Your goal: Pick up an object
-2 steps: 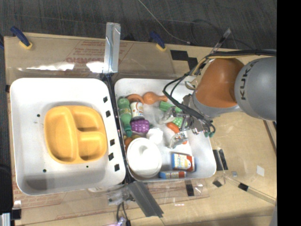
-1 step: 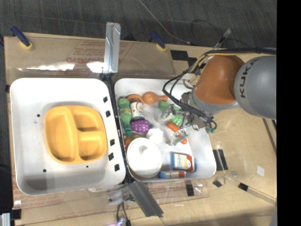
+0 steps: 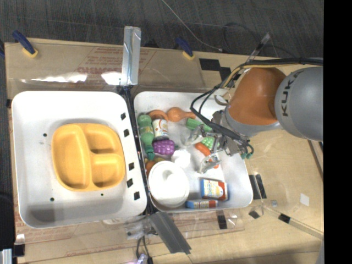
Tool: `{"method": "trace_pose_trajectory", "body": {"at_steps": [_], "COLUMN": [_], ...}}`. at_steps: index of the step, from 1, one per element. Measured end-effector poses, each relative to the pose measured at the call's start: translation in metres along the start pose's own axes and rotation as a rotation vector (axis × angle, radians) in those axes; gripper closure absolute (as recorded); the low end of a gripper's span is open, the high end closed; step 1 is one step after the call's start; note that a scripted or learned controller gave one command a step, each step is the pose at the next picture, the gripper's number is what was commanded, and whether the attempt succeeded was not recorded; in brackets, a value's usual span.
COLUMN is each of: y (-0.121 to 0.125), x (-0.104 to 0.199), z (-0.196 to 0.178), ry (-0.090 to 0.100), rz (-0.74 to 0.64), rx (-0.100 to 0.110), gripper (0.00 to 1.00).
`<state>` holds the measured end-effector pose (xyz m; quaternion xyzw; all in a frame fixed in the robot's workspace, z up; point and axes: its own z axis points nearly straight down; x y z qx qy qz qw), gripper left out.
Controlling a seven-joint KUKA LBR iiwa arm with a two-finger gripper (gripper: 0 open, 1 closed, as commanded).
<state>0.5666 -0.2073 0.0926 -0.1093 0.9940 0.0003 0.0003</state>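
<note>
The arm (image 3: 275, 100) reaches in from the right over the right bin (image 3: 242, 188), and its end effector (image 3: 212, 150) hangs low among the toys in that bin; whether it is open or closed cannot be told. Just beside it lie an orange carrot (image 3: 204, 144), purple grapes (image 3: 163, 146), a white cup (image 3: 169, 183) and a small carton (image 3: 212, 189). The left bin (image 3: 33, 164) holds a yellow divided tray (image 3: 88, 155).

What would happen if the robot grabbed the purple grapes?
The purple grapes look like a bumpy toy bunch, so fingers might slip off. They seem light and probably stiff. Toys crowd them in the right bin, so neighbours may get nudged.
</note>
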Motion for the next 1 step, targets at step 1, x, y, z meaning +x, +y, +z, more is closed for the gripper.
{"method": "trace_pose_trajectory", "body": {"at_steps": [1], "y": [-0.0019], "x": [-0.0057], "z": [-0.0008], "ry": [-0.003], "rz": [-0.047], "rx": [0.002], "gripper": [0.00]}}
